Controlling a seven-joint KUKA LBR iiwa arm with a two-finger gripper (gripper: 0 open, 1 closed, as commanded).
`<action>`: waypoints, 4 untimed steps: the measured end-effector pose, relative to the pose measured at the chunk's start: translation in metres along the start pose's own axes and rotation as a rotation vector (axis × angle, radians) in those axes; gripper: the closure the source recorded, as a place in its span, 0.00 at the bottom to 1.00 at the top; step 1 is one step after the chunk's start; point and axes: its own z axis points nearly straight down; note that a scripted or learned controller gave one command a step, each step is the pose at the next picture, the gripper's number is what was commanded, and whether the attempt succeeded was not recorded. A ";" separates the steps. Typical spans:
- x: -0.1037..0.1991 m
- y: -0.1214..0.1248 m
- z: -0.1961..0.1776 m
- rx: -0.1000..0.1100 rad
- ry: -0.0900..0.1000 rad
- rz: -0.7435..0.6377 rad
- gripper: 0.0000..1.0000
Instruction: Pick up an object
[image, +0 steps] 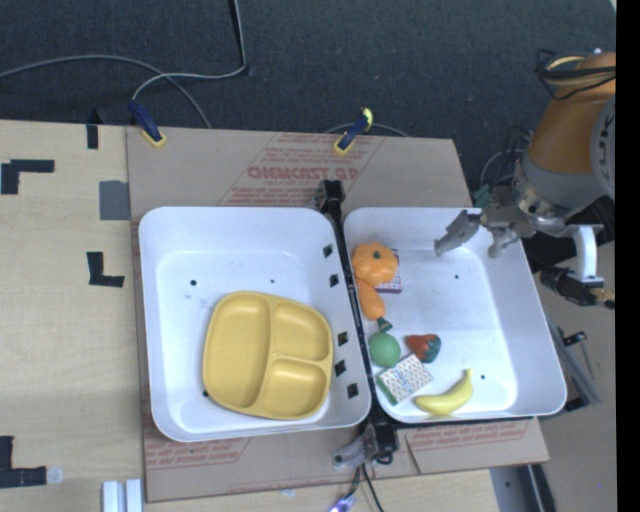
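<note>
Two shallow white bins sit side by side on a cardboard sheet (290, 175). The left bin (165, 300) holds a yellow divided tray (268, 355), lying flat toward the bin's 6 o'clock side and slightly turned.

The right bin (500, 330) holds the small objects, all crowded along its 9 o'clock wall and down toward 6 o'clock. An orange toy pumpkin (373, 264) lies highest, resting against a small box (390, 272), with an orange carrot-like piece (370, 300) just below it. Further down come a green round object (384, 349) and, just beside it at 3 o'clock, a red strawberry-like piece (425, 346). Below them lies a patterned packet (405, 378), touching a yellow banana (445, 395) at the bin's 6 o'clock edge.

The gripper (473, 236) hangs over the right bin's 1 o'clock corner, its two fingers spread apart with nothing between them, well apart from every object.
</note>
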 end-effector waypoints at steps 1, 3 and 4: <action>0.054 0.028 0.087 -0.013 -0.002 0.001 0.00; 0.058 0.040 0.096 -0.018 -0.003 0.001 0.00; 0.059 0.041 0.096 -0.018 -0.003 0.001 0.00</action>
